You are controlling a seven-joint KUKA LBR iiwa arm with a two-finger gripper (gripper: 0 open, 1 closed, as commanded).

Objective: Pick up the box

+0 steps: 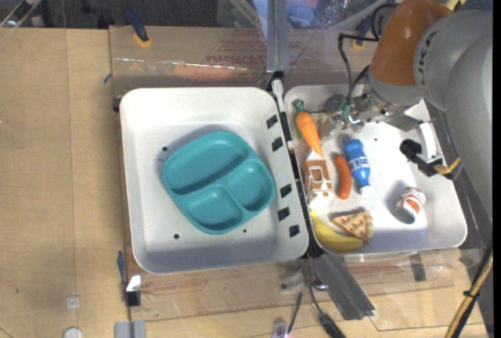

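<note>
Poised at the right bin's (446,227) far end, grip unreadable on the gripper (348,113), above the box (317,176) lying just below-left beside the carrot (308,131).

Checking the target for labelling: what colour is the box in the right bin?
White with orange-brown printing, the box shows best in the camera view.

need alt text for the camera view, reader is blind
A grey robot arm with an orange band reaches from the right, its gripper over the back of the right bin, which holds a small box, carrot, sausage, blue bottle, banana and can. The left bin holds a teal divided plate.
</note>
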